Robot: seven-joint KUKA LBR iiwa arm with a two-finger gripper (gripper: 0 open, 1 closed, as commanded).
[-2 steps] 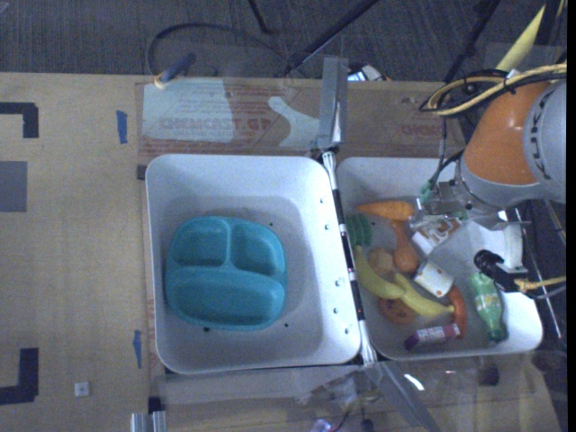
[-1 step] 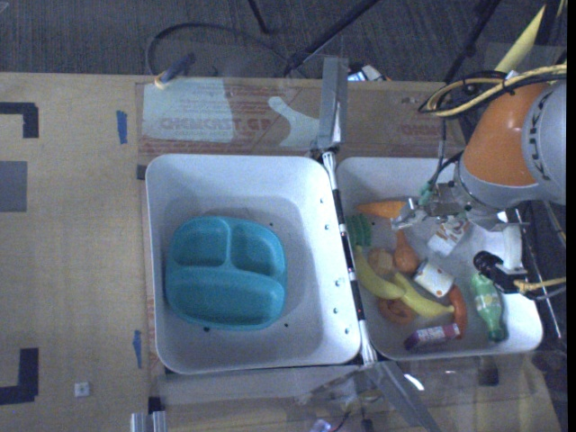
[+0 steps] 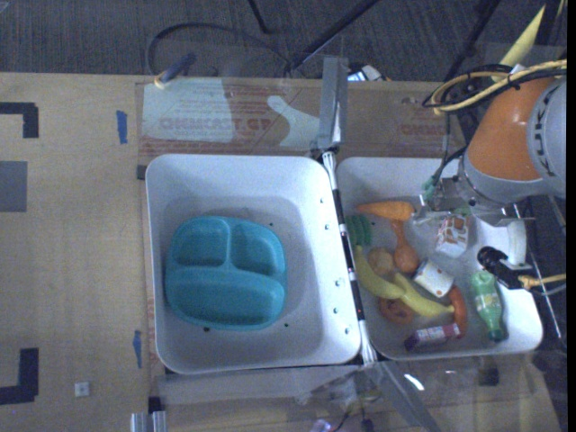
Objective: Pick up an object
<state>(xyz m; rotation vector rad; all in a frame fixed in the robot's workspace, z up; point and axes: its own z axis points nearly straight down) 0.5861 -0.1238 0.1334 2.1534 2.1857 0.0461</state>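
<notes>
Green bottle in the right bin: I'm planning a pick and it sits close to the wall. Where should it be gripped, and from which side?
Grip the green bottle across its body, coming straight down from above. It lies flat, running roughly top to bottom in the view, near the right bin's right wall. Closing across its narrow width, near mid-body, probably suits; the wall side looks tight, so entry should be vertical.

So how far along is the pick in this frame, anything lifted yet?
Nothing looks done: the toy food, including the banana, carrot and green bottle, lies in the right bin, and the teal divided plate sits in the left bin. In hand: the arm hangs over the right bin's upper right part, its end effector unclear among the clutter. Left: grasping and lifting one object.
</notes>
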